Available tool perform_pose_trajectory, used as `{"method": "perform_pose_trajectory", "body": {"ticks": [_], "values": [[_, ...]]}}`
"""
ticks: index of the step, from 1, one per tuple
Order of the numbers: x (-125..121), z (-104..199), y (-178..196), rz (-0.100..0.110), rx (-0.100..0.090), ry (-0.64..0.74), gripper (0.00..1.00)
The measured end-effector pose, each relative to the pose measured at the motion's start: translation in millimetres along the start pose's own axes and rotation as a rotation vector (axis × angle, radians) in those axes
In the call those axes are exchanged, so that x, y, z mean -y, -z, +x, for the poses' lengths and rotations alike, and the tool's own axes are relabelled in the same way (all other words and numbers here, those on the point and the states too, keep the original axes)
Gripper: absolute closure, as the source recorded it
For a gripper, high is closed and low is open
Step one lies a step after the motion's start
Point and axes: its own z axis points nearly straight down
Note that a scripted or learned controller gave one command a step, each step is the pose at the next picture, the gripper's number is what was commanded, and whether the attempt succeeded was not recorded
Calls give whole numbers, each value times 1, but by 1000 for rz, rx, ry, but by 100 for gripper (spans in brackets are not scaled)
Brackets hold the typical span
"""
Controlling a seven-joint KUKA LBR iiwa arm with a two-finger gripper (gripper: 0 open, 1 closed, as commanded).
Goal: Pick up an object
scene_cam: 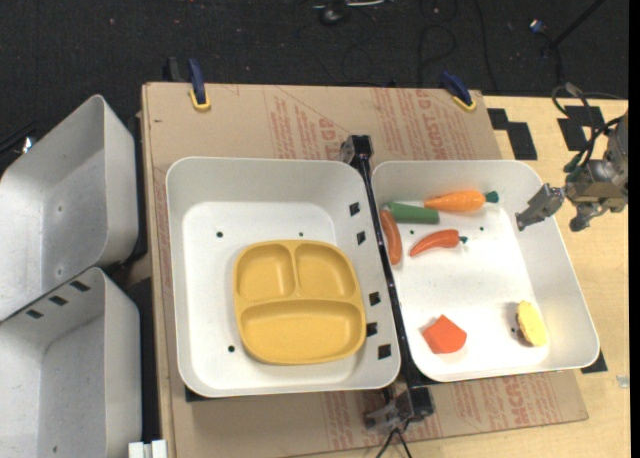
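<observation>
The right bin (500, 371) holds several toy foods. An orange carrot (458, 201) and a green vegetable (412, 213) lie at its far side, with a red chili (435, 242) just below them. A reddish sausage (390, 237) lies along the left wall. An orange wedge (445, 335) and a yellow piece (531, 324) rest near the front. My gripper (557, 213) hovers over the bin's right rim, open, nothing between its fingers. One dark finger (534, 208) points toward the carrot, well apart from it.
The left bin (200, 246) holds a yellow divided plate (298, 302). Both bins sit on a cardboard sheet (300, 121). Two more white bins (60, 206) stand tilted at the left. Cables lie on the dark floor behind.
</observation>
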Motion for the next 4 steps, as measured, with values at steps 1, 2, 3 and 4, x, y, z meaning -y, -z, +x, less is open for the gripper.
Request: {"method": "perform_pose_trajectory", "body": {"ticks": [1,2,3,4], "values": [[-3,1,6,-11,3,4,0],[-1,2,-36,-8,2,2,0],[7,0,-97,-5,1,1,0],[13,4,-142,-8,1,2,0]]}}
